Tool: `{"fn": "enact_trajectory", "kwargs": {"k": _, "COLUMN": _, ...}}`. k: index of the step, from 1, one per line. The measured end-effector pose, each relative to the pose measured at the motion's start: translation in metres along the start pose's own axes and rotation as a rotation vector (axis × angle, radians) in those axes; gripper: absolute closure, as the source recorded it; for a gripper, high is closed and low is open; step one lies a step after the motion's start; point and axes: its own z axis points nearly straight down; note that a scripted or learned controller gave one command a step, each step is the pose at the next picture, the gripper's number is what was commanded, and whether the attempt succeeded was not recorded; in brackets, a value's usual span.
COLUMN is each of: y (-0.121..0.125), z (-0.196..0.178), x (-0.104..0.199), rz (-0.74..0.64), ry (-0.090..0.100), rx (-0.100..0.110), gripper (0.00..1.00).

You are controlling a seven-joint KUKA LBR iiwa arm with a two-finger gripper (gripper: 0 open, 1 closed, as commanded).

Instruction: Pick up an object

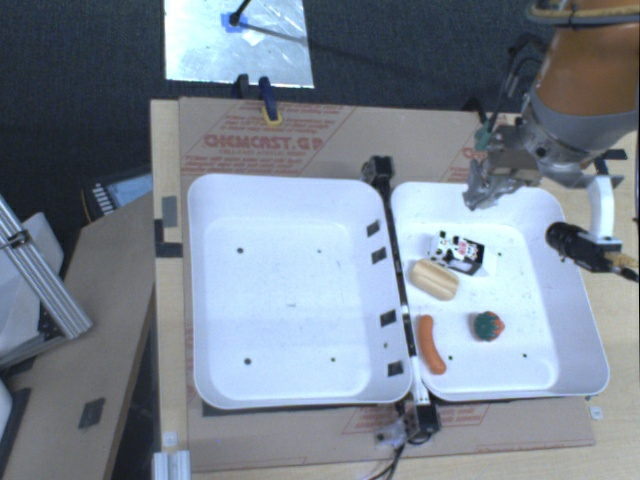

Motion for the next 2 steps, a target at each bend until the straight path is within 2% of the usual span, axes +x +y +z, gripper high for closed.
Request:
{"fn": "enact_trajectory", "kwargs": {"k": 1, "y": -0.019, "z": -0.041, "x": 0.053, "rz": -0.016, "ry": 0.005, "rx": -0.006, "gripper": 1.00}}
{"fn": "enact_trajectory", "kwargs": {"k": 2, "y": -0.043, "z": -0.065, "x": 0.117, "rz": -0.018, "ry": 0.006, "rx": -0.005, "gripper": 1.00}}
